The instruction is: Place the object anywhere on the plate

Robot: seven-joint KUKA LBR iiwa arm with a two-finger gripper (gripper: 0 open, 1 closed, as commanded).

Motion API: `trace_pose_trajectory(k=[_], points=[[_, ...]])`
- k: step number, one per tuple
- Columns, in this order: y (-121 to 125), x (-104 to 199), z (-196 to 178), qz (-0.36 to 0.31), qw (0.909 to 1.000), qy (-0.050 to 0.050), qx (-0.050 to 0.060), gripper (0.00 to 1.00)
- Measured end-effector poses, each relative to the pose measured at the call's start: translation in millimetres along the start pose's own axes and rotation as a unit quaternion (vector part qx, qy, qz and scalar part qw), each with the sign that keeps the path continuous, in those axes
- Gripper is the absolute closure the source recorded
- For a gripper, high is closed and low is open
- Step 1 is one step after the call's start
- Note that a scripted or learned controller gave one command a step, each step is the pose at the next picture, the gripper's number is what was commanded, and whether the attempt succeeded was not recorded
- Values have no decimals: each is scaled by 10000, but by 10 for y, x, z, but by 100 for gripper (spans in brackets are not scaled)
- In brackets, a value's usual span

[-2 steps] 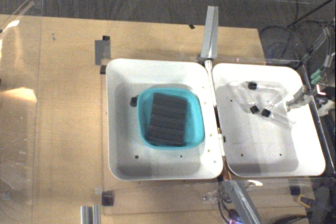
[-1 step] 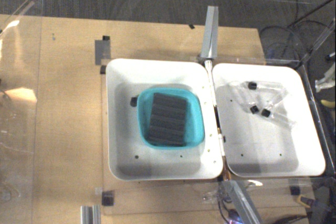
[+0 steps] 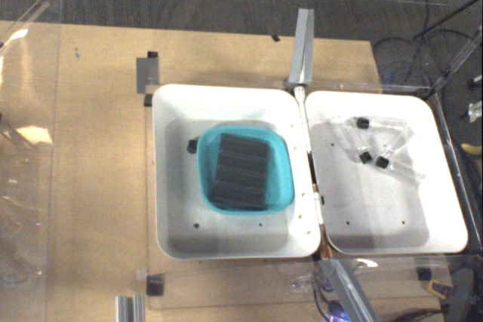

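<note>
Near rim of white bin (image 3: pixel 226 249) at 7 o'clock; inside it teal plate (image 3: pixel 281 185), dark ribbed block (image 3: pixel 241 171) lying flat on plate, roughly centred. Small dark bit (image 3: pixel 192 146) at plate's 9 o'clock edge. Second bin (image 3: pixel 445 230) at 3 o'clock holds clear tubes (image 3: pixel 365 157), black-capped. My gripper: cannot tell whether released or clenched

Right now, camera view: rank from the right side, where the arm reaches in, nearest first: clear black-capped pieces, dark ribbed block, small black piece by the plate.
1. clear black-capped pieces, in the right bin.
2. dark ribbed block, on the teal plate, left bin.
3. small black piece, just off the plate's left rim.
</note>
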State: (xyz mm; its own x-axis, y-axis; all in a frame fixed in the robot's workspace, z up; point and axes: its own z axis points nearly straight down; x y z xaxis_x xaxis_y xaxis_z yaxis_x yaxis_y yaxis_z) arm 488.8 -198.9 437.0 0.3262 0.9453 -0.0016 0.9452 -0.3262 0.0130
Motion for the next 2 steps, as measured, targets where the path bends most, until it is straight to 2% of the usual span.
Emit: trace_pose_trajectory(k=[1, 2], points=[[-1, 5, 5, 65, 10000, -1, 11, 0], [-2, -3, 3, 732, 9973, 1, 10, 0]])
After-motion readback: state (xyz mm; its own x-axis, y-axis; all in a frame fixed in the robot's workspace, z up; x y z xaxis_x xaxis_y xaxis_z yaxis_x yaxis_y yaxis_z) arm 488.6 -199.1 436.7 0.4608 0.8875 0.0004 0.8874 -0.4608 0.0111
